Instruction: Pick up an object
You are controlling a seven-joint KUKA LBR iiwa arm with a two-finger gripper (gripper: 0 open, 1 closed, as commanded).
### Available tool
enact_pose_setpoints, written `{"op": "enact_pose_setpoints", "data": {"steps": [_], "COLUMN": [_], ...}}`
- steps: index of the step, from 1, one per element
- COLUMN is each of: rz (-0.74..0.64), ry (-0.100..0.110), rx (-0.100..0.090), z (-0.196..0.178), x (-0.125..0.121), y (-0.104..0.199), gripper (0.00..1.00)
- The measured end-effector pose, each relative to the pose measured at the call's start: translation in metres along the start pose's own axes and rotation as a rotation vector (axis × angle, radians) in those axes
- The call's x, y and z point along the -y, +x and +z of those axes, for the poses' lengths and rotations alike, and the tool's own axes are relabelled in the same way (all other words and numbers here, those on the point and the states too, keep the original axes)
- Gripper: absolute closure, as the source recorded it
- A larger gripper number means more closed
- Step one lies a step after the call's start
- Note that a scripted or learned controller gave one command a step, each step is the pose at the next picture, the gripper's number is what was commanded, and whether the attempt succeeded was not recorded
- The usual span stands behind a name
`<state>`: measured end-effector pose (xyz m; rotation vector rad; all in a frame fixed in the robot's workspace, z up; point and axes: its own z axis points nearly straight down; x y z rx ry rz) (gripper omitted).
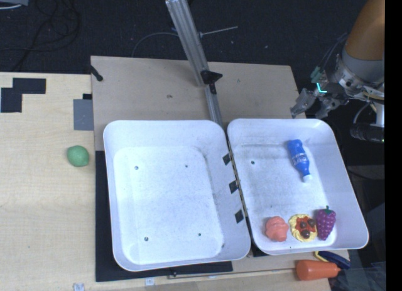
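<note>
camera view: from my remote station i see the gripper (306, 102) hanging just beyond the far right corner of the right bin (339, 148), off the bin rather than over its floor. nothing sits between its parts. whether it stands open or closed i cannot tell, as the tip is small and dark against the background.

candidate things all lie in the right bin. a blue bottle (299, 159) lies on its side near the far edge, nearest the gripper and well apart from the rest. along the near edge, toward the near right corner, sit a pink lump (276, 228), a yellow piece (304, 227) and purple grapes (325, 222), packed close, the yellow one touching or nearly touching both neighbours. the left bin (164, 192) holds nothing i would reach for.

outside the bins, a green ball (78, 156) rests on the bench to the left, and an orange carrot (316, 269) lies off the right bin's near edge.

judgement: the task is at approach; no pick has begun. the next move calls for travel inward over the bin, alignment above one thing, then descent. the bottle looks the cleanest target, being isolated.
</note>
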<state>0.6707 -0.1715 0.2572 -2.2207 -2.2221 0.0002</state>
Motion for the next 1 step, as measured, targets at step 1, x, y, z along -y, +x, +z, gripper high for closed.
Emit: {"op": "enact_pose_setpoints", "data": {"steps": [1], "rz": [0.0], "ry": [0.0], "rx": [0.0], "z": [0.0001], "x": [0.0], "y": [0.0], "gripper": [0.0]}}
